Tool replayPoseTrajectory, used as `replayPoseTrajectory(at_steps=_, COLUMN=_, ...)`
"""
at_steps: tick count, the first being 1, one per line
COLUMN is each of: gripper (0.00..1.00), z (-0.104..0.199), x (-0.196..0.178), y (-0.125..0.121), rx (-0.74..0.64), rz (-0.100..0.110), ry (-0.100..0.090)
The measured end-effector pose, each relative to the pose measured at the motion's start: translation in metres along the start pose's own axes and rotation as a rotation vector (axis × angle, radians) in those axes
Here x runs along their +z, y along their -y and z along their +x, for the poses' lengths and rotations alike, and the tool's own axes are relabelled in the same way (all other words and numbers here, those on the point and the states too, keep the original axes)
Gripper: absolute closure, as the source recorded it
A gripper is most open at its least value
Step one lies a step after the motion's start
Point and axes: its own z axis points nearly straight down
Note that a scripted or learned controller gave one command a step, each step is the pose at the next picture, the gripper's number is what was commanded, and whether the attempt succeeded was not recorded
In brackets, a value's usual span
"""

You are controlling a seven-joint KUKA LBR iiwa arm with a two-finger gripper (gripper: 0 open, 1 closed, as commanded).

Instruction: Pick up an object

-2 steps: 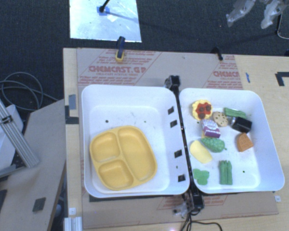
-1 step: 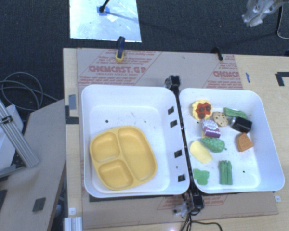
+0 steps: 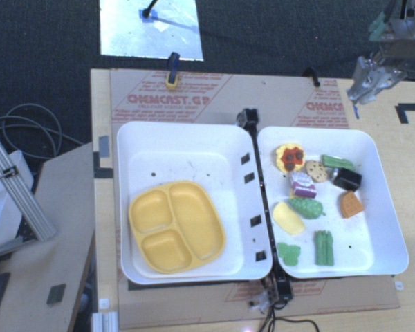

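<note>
Objects for picking lie clustered in the right bin [image 3: 384,185]. Nearest are a green bundle [image 3: 324,247] and a small green piece [image 3: 288,254]; then a yellow piece [image 3: 288,218], a bumpy green item [image 3: 305,207] and an orange wedge [image 3: 351,204]; farther back a purple-white item [image 3: 302,185], a black cylinder [image 3: 346,179], a cookie [image 3: 317,171], a green pod [image 3: 337,162] and a yellow-red piece [image 3: 290,157]. Several touch; exact identities are unclear. The left bin [image 3: 187,147] holds a yellow divided tray [image 3: 176,225]. Beyond the bins, the gripper [image 3: 368,88] hangs over the bench, partly cut off; its opening cannot be determined.
</note>
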Motion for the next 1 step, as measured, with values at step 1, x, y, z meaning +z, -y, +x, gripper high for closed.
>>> replayPoseTrajectory(at_steps=1, gripper=1.00, z=0.0682, x=-0.0109, y=-0.0061, rx=-0.004, rz=-0.007, ry=0.001)
